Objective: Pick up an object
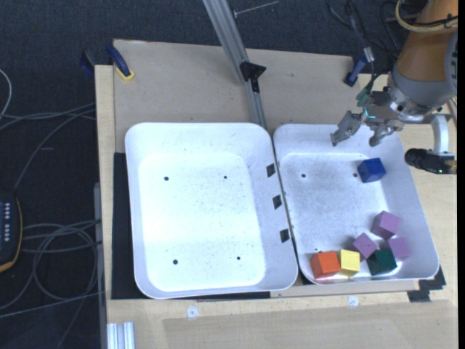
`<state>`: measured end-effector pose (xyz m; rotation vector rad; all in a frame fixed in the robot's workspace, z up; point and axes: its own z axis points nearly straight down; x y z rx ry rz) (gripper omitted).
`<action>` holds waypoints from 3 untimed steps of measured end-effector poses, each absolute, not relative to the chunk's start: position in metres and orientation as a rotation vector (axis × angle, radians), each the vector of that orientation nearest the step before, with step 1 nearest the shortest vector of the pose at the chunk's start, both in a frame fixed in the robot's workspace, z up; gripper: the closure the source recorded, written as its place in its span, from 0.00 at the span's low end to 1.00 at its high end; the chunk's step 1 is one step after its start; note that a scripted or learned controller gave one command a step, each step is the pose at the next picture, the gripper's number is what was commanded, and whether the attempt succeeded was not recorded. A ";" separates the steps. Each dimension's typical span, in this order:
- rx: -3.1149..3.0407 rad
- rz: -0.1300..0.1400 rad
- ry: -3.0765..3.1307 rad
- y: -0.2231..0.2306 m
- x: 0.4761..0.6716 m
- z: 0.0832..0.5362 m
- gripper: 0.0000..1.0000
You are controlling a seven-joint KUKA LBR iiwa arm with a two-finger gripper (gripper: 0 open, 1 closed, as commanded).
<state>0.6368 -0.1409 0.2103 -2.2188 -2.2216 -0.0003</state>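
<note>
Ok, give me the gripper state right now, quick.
Gripper: open, holding nothing, fingers spread above the far end of the right bin, up and left of the blue cube.

left bin (145, 195) beside right bin (421, 217) | blocks (356, 257) in right bin, near corner

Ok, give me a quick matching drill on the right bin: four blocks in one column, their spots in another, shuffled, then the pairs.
Things:
1. blue block
2. orange block
3. yellow block
4. dark green block

Places:
A. between the orange and dark green blocks
B. alone in the bin's far part, nearest the gripper
C. near edge, leftmost of the cluster
D. near edge, just right of the yellow block

Pairs: 1-B, 2-C, 3-A, 4-D
</note>
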 end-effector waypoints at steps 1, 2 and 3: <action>-2.218 0.001 -2.223 -0.141 0.637 0.210 0.00; -2.217 0.006 -2.219 -0.145 0.645 0.159 0.00; -2.216 0.006 -2.218 -0.145 0.644 0.106 0.00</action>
